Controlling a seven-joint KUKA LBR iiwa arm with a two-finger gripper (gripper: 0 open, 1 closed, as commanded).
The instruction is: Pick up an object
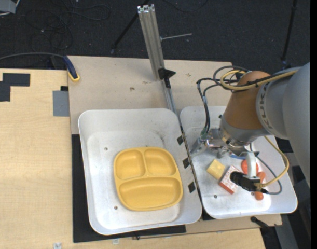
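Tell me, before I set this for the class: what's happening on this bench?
A grey robot arm reaches into the right bin, over a yellow block, a red-and-white item and some orange pieces. A yellow divided tray sits in the left bin. Nothing looks picked up yet.

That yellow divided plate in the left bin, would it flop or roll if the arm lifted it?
The yellow plate looks like rigid moulded plastic, so probably stiff and light. It lies flat and wide, so it is unlikely to roll. Its low, smooth rim may be slippery.

Even overhead light, dark floor beyond bench, soft focus, faint shadows
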